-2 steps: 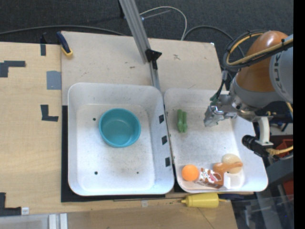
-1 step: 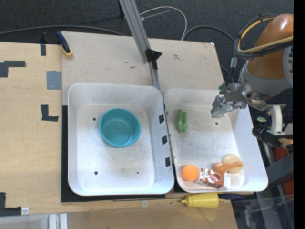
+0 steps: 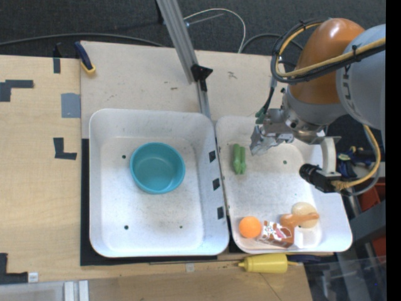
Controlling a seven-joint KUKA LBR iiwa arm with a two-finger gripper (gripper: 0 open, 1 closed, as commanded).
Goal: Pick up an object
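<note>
You see the surface (image 3: 37,168), pale wood, filling the left and lower part of the frame, with a lighter board under the upper half. On it sit two shallow white bins side by side. The left bin (image 3: 100,231) takes the centre-left of the frame; the right bin (image 3: 276,180) lies at centre-right, its edge touching the left one's.

The arm (image 3: 338,61) comes in from the upper right, grey with its orange band showing as a large rounded dome, cables looping around it. Its pincer (image 3: 266,140) hangs over the upper part of the right bin. You cannot tell from this angle how it is set, and nothing shows between its tips.

A metal pole (image 3: 182,36) slants down from the top centre to the seam between the bins.

In the left bin, a teal bowl (image 3: 157,167) stands upright, a little left of that bin's middle.

In the right bin, a small green object (image 3: 239,158) lies near the left wall, just left of and below the pincer, apart from it. Along the lower edge of that bin you find an orange ball (image 3: 250,227), then a red-and-white packet (image 3: 276,232) beside it, and a pale tan-and-white cluster (image 3: 302,221) in the lower right corner.

A yellow bottle (image 3: 266,264) lies on its side on the surface just below the right bin.
</note>
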